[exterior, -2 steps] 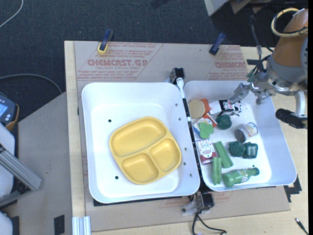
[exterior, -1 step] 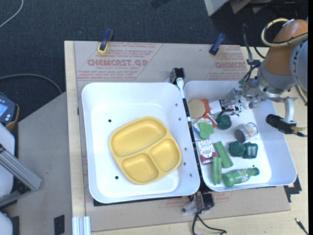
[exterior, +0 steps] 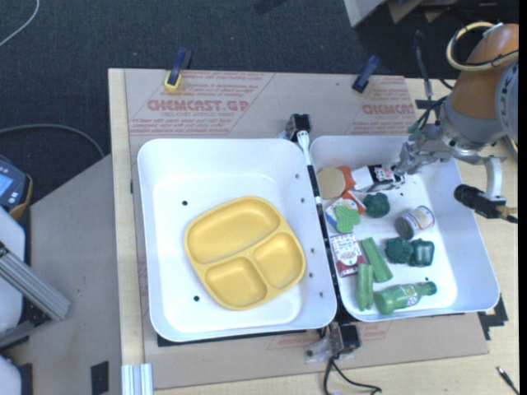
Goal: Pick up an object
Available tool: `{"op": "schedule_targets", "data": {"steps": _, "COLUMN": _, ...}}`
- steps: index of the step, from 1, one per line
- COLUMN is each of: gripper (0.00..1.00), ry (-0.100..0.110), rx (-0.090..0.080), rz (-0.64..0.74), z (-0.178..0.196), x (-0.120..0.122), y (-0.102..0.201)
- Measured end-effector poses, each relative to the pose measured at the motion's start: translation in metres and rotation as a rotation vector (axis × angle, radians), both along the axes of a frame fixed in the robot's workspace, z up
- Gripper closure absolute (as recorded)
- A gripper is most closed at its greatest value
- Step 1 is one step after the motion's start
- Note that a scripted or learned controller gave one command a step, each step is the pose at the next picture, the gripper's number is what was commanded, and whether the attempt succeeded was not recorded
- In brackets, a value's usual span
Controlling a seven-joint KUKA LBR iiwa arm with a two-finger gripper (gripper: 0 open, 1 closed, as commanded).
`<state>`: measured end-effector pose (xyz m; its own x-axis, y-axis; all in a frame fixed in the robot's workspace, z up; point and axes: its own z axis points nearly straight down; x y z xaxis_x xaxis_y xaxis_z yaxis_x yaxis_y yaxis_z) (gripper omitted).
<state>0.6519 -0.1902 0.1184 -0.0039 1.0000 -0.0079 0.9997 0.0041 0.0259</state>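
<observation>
- The table [exterior: 247,97] is covered by a brown protective sheet printed in red with "CHEMCAST GP", legible at the upper left and partly again at the upper right.
- Two clamps, one with a yellow tip [exterior: 175,72] and one blue [exterior: 366,74], sit on the sheet's far edge.
- The left bin [exterior: 165,245] holds a yellow divided plate [exterior: 244,252] with three compartments, lying tilted near the bin's middle.
- The right bin [exterior: 469,245] holds a cluster of small toy foods along its left and middle parts.
- Among them: a tan round disc [exterior: 331,183], a green bottle [exterior: 403,295] lying on its side near the front, two green sticks [exterior: 370,268], a dark green pepper [exterior: 411,252], a small can [exterior: 413,220] on its side, and a flat packet [exterior: 347,252] with pink print too small to read.
- The arm [exterior: 479,97] comes in from the right, and the claw [exterior: 406,164] hangs over the far part of the right bin, just beside a small black-and-white item [exterior: 380,174] with an unreadable label.
- Whether the claw is released or clenched cannot be told from this angle; nothing is seen gripped in it.
</observation>
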Motion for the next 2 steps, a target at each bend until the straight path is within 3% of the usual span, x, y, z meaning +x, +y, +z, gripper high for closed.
{"op": "schedule_targets", "data": {"steps": 1, "gripper": 1.0, "ry": 0.019, "rx": 0.005, "rz": -0.003, "z": 0.064, "x": -0.004, "y": -0.002}}
{"op": "schedule_targets", "data": {"steps": 2, "gripper": 1.0, "ry": 0.018, "rx": 0.005, "rz": -0.003, "z": 0.11, "x": -0.002, "y": -0.002}}
